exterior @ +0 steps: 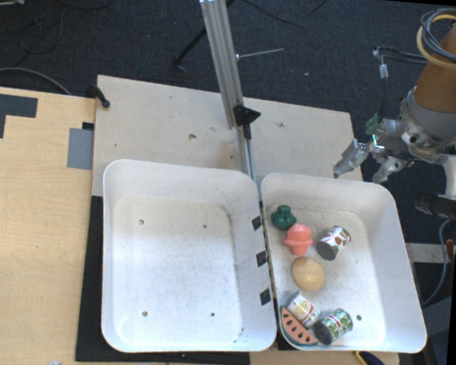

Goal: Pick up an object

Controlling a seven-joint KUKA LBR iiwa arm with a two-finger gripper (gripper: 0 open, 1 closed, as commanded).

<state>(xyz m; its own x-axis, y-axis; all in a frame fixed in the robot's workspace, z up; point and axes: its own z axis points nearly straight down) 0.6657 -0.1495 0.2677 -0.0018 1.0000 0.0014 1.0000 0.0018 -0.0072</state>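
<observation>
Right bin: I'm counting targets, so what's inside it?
The right bin holds a green toy, pink toy, potato, three small cans, and a watermelon slice, partly covered.

Six small objects in right bin

A pale board lies under both white bins, marked with a few dark specks and a small brown spot near its middle. The left bin shows a speckled floor. The right bin sits tight against it, and three small black clips run down the seam where they meet. A slim aluminium rail slants up from that seam to a checkered tip, with a black bracket clamped partway along. To the left, a light wooden tabletop carries a grey patch and dark cut-outs. Beyond it all, dark carpet with loose cables trailing across it.
</observation>
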